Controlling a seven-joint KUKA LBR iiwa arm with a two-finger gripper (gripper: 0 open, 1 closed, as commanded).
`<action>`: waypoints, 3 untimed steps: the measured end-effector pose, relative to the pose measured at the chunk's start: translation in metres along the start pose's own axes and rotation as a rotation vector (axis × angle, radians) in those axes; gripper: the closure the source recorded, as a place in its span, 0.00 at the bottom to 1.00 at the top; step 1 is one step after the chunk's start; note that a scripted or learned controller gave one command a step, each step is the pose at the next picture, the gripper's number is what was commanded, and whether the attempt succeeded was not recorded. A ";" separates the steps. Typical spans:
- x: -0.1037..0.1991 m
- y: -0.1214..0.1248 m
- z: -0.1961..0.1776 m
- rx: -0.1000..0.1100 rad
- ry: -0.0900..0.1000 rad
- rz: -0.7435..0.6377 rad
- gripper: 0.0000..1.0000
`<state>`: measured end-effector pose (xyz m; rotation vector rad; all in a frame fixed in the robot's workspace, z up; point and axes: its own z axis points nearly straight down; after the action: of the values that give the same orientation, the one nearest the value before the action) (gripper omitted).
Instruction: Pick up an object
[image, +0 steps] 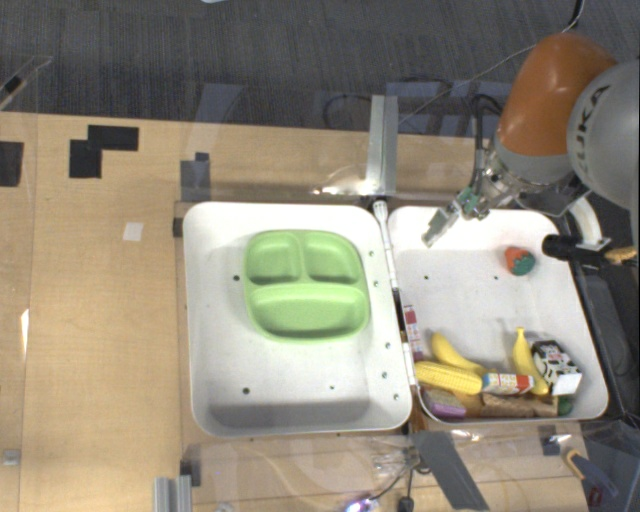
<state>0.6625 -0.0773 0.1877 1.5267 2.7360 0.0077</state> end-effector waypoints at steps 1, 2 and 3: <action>0.020 -0.052 0.092 0.001 0.001 -0.047 0.00; -0.009 -0.010 0.099 -0.001 -0.001 0.029 0.00; -0.010 0.001 0.100 0.009 0.010 0.190 0.00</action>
<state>0.6693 -0.0855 0.0882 1.7877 2.5898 0.0045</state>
